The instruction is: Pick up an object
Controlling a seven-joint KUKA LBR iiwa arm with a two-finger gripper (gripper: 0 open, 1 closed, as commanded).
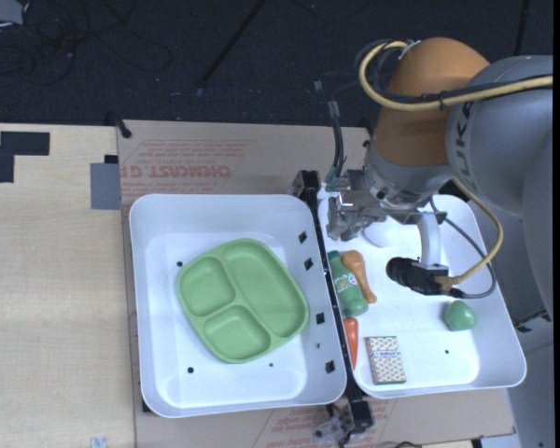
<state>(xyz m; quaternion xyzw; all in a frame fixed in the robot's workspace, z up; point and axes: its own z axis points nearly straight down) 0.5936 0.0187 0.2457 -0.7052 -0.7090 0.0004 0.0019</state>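
Observation:
My gripper (348, 224) hangs over the far left corner of the right bin (493, 362), just above a cluster of toys. Right below it lie a green bottle-shaped toy (345, 287) and an orange piece (358, 271), side by side against the bin's left wall. An orange carrot (351, 340) lies further toward the front along the same wall. A small printed box (385, 359) sits near the front, and a green rounded object (459, 316) rests at the right. I see nothing held in the gripper.
The left bin (159, 362) holds a green divided plate (241, 299). A black fitting (416, 274) with a yellow cable hangs from the arm over the right bin's middle. The bins' shared wall (321, 287) runs close beside the toys.

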